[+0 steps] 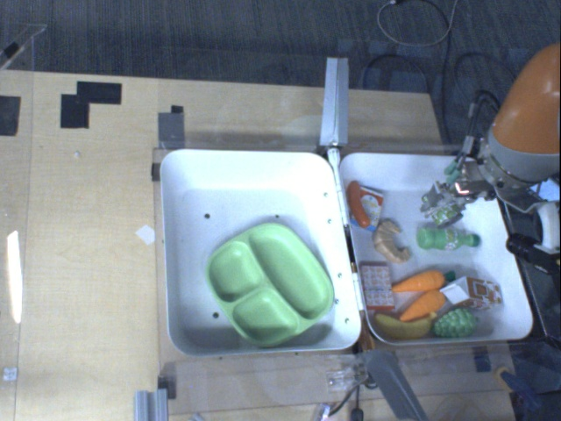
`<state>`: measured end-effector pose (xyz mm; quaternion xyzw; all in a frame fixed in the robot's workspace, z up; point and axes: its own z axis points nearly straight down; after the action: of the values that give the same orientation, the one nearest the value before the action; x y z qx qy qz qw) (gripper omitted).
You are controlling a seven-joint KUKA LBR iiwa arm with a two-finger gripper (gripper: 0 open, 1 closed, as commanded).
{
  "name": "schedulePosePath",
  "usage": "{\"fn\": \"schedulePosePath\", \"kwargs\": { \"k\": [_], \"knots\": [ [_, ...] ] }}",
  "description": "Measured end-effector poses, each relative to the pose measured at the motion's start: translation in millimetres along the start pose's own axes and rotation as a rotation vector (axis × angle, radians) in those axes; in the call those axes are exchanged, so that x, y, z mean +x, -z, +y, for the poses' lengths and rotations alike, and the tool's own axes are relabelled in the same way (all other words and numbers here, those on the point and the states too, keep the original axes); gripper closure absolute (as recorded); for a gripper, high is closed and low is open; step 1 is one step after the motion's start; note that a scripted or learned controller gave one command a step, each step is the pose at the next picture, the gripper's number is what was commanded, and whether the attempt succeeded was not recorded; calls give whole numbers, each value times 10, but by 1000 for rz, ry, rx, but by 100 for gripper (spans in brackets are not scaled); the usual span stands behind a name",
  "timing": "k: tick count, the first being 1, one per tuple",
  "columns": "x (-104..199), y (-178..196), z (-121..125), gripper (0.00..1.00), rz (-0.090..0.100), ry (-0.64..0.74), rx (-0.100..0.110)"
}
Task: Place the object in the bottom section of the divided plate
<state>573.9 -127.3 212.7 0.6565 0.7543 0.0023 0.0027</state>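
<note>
The arm (530, 117) comes in from the right, its orange band bulging large at the frame's edge and the grey wrist below it angled down toward the right bin (399, 172). Its gripper (445, 202) hangs over the upper right part of that bin, just above a green bottle (447, 239) lying on its side. The metal parts at the tip are a small tangle from here, and I cannot tell whether the claw is spread or closed, or whether anything sits in it.

The arm's upper body runs out of view on the right. In the right bin, the small items crowd together: two carrots (421, 291), a banana (402, 325) along the lower wall, a green knobbly fruit (454, 323), a small printed box (484, 291), a waffle-like square (377, 286), a tan lumpy piece (391, 241) and a red-and-white packet (364, 202). Their labels are too blurred to read.

The left bin (188, 182) holds the green divided plate (270, 282), lying flat and turned at a slant, with all three sections bare.

Both bins sit on a pale wooden bench (79, 235), split by a metal rail (334, 103). Black markers (88, 101) sit on the bench's far left, and cables (421, 24) loop across the dark carpet beyond.
</note>
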Motion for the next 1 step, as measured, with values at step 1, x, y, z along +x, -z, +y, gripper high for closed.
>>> {"fn": "schedulePosePath", "kwargs": {
  "k": [1],
  "knots": [
    [819,-275,78,100,1,-106,2]
  ]
}}
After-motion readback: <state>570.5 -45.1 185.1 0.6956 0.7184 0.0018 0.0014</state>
